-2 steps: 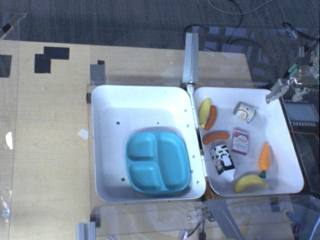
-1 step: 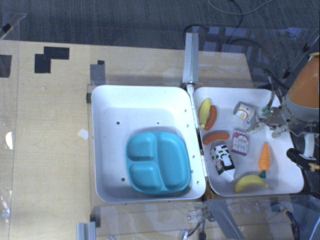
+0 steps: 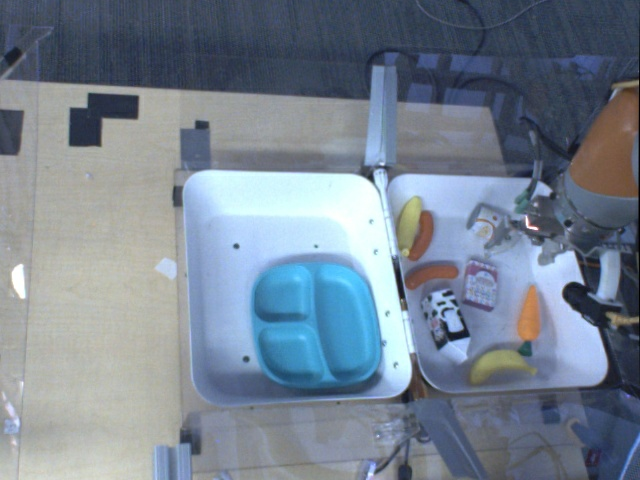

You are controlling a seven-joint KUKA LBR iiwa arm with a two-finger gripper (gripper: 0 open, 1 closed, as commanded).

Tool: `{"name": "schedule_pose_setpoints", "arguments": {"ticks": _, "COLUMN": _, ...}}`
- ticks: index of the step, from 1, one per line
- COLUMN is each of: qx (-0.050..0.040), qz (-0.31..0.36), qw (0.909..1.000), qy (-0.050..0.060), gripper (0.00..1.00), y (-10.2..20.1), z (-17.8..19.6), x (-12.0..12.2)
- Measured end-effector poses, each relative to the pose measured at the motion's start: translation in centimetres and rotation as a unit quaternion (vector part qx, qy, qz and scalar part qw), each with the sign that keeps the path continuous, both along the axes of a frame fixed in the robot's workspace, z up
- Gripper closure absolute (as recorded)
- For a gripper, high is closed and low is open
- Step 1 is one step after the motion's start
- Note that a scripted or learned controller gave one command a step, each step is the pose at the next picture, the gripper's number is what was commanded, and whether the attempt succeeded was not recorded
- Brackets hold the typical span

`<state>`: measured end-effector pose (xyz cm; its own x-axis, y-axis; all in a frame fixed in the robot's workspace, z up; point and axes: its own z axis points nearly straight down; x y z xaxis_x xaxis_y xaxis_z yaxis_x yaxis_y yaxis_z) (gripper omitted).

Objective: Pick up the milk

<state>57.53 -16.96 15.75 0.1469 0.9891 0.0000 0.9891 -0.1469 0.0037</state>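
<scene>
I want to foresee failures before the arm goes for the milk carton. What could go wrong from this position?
1. The black-and-white cow-patterned milk carton lies crowded: the pink printed packet and a reddish-brown sausage sit right beside it, so the grasp may catch or push those instead.
2. The gripper hovers toward the bin's far side, above and to the right of the carton, so descending here would likely miss it.

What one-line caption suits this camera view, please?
KUKA arm's claw poised above the right bin, milk lying untouched.
</scene>
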Motion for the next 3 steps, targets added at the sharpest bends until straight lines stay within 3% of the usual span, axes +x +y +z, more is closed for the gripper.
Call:
{"name": "schedule_pose_setpoints", "arguments": {"ticks": 1, "qx": -0.0003, "qz": 0.002, "qw": 1.0000, "qy": -0.002, "gripper": 1.00, "y": 0.1, "z": 1.1, "x": 0.2}}
{"name": "schedule_pose_setpoints", "arguments": {"ticks": 2, "qx": -0.0011, "qz": -0.135, "qw": 0.9909, "qy": -0.009, "gripper": 1.00, "y": 3.1, "z": -5.5, "x": 0.9}}
{"name": "schedule_pose_setpoints", "arguments": {"ticks": 3, "qx": 0.0005, "qz": -0.290, "qw": 0.9572, "qy": 0.000, "gripper": 1.00, "y": 0.9, "z": 4.3, "x": -0.2}}
